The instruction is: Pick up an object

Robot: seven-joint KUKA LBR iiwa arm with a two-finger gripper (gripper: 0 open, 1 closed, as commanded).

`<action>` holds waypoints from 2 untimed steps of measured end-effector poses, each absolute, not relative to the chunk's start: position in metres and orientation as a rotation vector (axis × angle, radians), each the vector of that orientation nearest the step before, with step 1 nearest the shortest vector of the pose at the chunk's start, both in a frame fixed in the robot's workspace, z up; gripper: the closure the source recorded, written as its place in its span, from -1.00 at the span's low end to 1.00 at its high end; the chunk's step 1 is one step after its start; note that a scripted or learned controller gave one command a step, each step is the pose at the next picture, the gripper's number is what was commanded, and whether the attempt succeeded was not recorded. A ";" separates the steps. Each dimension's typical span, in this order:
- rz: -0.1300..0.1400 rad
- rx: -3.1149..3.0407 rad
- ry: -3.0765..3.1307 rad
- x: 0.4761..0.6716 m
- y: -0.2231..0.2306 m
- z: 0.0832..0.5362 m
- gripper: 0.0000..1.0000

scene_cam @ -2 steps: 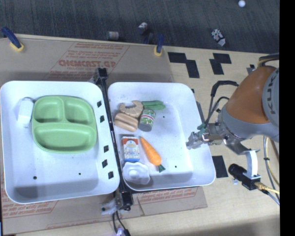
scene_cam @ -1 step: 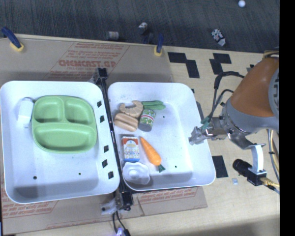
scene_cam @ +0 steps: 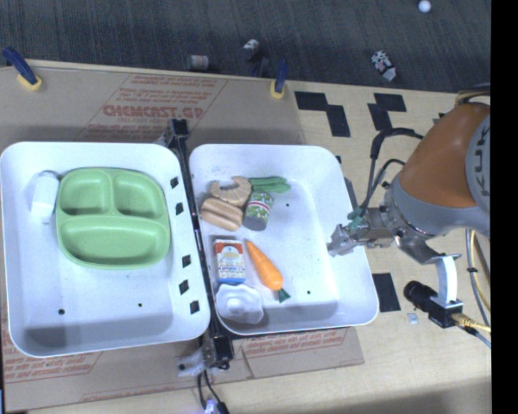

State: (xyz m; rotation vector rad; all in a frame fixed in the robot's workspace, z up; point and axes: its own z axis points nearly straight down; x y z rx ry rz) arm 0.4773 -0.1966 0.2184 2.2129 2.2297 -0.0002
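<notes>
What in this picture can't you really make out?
- Gripper: too small and blurred at the right bin's rim to judge.
- Arm: cut off by the right edge.
- Label on the small carton: too small to read.
- White object near the carrot: shape unclear.

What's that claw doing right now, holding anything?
Gripper: at the right bin's right rim, holding nothing visible; open or shut cannot be told.

Tan cardboard-covered counter (scene_cam: 242,102) with red print, black square markings right of the two shallow white plastic bins (scene_cam: 17,231), which sit side by side, touching, on it.
</notes>
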 end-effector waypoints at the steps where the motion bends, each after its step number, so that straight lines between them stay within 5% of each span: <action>1: 0.002 2.210 2.224 0.478 -0.212 0.282 1.00; 2: 0.000 2.214 2.229 0.477 -0.162 0.246 1.00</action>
